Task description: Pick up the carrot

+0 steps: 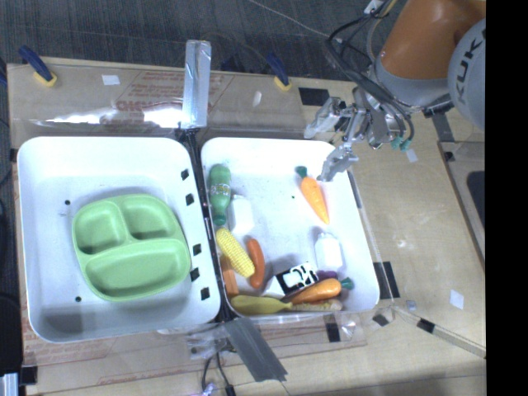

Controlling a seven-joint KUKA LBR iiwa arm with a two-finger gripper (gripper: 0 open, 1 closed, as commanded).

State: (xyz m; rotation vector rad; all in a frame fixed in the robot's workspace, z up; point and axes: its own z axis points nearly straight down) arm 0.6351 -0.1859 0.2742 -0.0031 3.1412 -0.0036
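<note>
The carrot (313,198), orange with a small green top, lies in the right bin (272,151) near its right wall, pointing toward the front. My gripper (330,148) hovers over the bin's back right corner, just above and to the right of the carrot's green end. Its two fingers are spread apart and hold nothing. A second orange carrot-like vegetable (318,290) rests at the front of the same bin.
The right bin also holds a green bottle (219,186), a corn cob (233,252), an orange sausage (256,262), a banana (257,304), white blocks (328,250) and a black-and-white piece (295,277). A green divided plate (130,246) sits in the left bin (41,163).
</note>
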